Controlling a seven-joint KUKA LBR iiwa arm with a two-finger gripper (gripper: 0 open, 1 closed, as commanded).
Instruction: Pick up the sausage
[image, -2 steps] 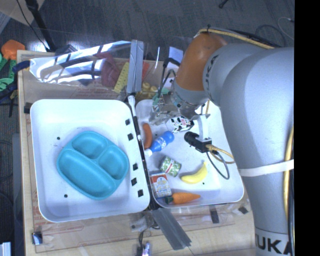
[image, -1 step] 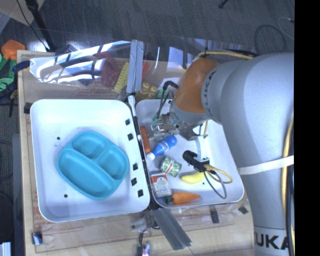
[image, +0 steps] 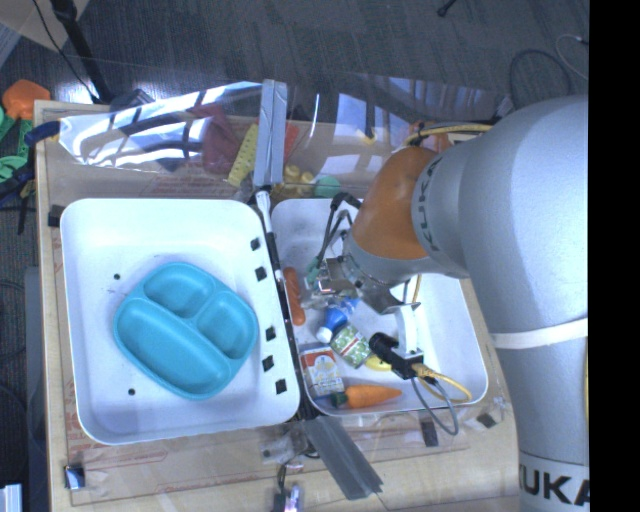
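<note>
A single fixed camera sits above the desk (image: 160, 460) and looks down at a slant, taking in both white bins: the left bin (image: 90, 230) and the right bin (image: 465, 365). The far edge lies toward the top of the view. The arm (image: 500, 200) enters from the right, close under the lens, looming large.

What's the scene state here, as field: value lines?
left bin: holds a blue divided plate
right bin: cluttered with small items
sausage: reddish, lying along the right bin's left wall
carrot: near the right bin's front edge
arm: reaching in over the right bin
pincer: low over the clutter, just right of the sausage
grasp: nothing visibly held
</note>
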